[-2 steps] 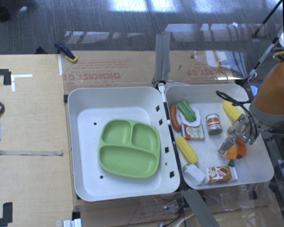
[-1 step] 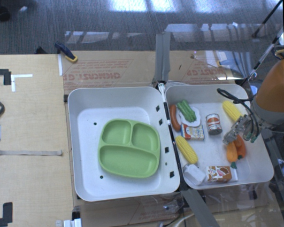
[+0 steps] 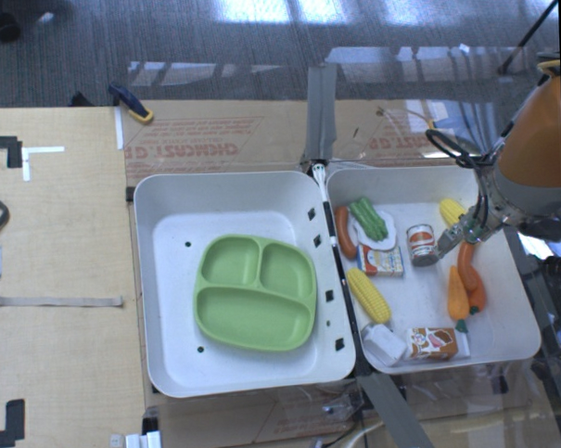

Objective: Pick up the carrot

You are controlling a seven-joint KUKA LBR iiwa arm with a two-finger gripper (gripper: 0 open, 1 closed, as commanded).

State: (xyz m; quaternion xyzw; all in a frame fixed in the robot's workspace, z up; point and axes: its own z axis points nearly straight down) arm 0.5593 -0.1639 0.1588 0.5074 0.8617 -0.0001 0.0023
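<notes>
Since the long orange plastic carrot (image 3: 459,292) lay in the right white bin (image 3: 509,348), just below the tool (image 3: 465,227), whose state I could not tell, the tool probably needed to descend straight over its middle.

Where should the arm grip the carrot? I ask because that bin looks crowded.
Grip the carrot across its thick orange middle, coming from above. It lies flat, running up and down in the view, green end toward the bin's near wall. The end effector sits over its upper end, and a second orange piece lies against its right side, so that side looks tight.
</notes>
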